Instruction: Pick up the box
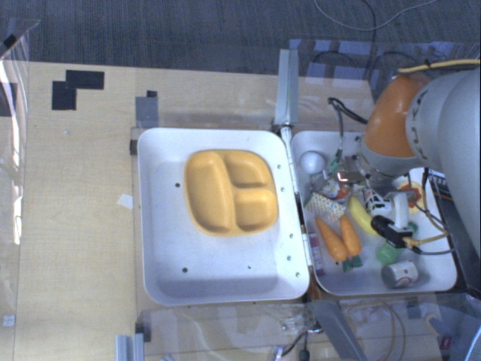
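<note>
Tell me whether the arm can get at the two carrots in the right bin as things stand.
Probably yes. The carrots lie uncovered, side by side, and the arm hangs over the same bin. The banana close beside them may crowd a grasp.

The grey arm (451, 119) enters from the right, its orange band (392, 119) sitting just above the wrist. Below the band the wrist angles down and leftward to the gripper (340, 177), which hangs low with cables looping beside it. The fingers are too small and cluttered to make out, hidden beneath the wrist's bulk.
</note>
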You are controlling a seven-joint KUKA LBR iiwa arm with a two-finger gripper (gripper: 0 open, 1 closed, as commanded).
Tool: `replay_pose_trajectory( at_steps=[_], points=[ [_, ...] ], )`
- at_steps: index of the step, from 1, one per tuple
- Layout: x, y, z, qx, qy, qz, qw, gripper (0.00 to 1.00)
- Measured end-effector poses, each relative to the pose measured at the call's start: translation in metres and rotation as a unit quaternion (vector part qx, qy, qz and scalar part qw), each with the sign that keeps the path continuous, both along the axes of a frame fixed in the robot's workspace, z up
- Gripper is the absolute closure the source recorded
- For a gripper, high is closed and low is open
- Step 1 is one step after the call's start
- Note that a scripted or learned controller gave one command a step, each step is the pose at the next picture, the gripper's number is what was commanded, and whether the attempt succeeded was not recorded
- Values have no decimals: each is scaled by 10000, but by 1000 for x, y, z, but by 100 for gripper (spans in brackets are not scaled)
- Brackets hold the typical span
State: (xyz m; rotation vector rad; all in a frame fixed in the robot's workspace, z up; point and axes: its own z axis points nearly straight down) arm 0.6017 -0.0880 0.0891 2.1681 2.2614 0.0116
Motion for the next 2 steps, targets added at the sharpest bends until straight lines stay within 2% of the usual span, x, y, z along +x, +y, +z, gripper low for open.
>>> replay_pose_trajectory(
  at_steps=[2],
  points=[
    [23,4,0,-10,8,761,9971,0]
  ],
)
